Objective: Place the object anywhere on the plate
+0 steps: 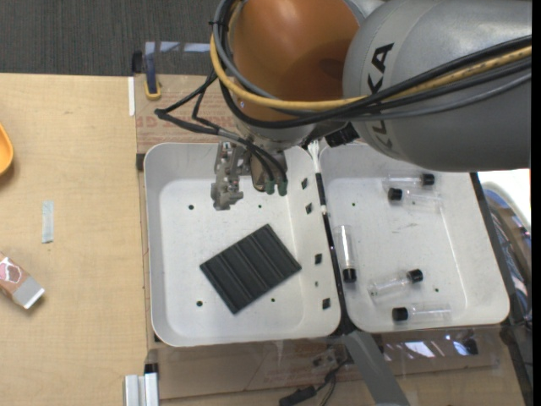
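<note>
Two shallow white bins sit side by side in the lower middle of the frame. The left bin (169, 311) holds a dark ribbed plate (250, 268), lying flat and turned at a slant near the bin's centre. The right bin (482, 303) holds several clear tubes with black caps: one (411, 188) near its upper edge, a long one (346, 252) lying along the divider between the bins, one (396, 282) lower down near the middle, and one (420, 314) near the bottom edge. These tubes are the only loose objects in the bins, and all of them lie in the right bin, well apart from the plate.

The gripper (226, 193) hangs over the upper part of the left bin, above and to the left of the plate and not touching it. Whether it is released or clenched cannot be told; nothing can be made out in it.

The arm (406, 66) covers the upper middle and right of the frame, hiding the back edges of both bins. At the far left, an orange thing (4, 150) is cut off by the frame edge, and a small wrapped item (19, 282) lies on the wooden bench (76, 210).
</note>
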`<state>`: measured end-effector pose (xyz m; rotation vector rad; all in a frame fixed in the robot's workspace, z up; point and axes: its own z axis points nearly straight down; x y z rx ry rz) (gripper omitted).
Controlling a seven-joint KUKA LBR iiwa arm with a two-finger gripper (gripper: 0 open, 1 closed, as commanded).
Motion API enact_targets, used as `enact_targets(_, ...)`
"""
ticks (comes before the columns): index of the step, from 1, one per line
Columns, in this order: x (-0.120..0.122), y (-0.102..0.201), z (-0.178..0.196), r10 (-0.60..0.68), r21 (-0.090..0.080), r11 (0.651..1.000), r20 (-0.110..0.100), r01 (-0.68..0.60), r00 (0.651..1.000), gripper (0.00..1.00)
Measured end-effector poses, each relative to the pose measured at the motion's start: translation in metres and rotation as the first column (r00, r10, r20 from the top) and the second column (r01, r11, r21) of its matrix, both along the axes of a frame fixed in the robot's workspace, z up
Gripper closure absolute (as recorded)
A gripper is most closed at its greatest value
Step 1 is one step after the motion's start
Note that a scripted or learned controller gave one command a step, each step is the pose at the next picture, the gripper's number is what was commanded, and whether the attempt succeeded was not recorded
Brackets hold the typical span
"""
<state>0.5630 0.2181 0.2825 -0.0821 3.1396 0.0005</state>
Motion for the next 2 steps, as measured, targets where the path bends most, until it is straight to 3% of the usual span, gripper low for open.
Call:
enact_targets(1,-0.047,0.01,0.023,0.21,0.001,0.978,0.002,-0.21,0.978,1.0)
enact_targets(2,-0.072,0.01,-0.043,0.354,0.0,0.935,0.001,-0.354,0.935,1.0)
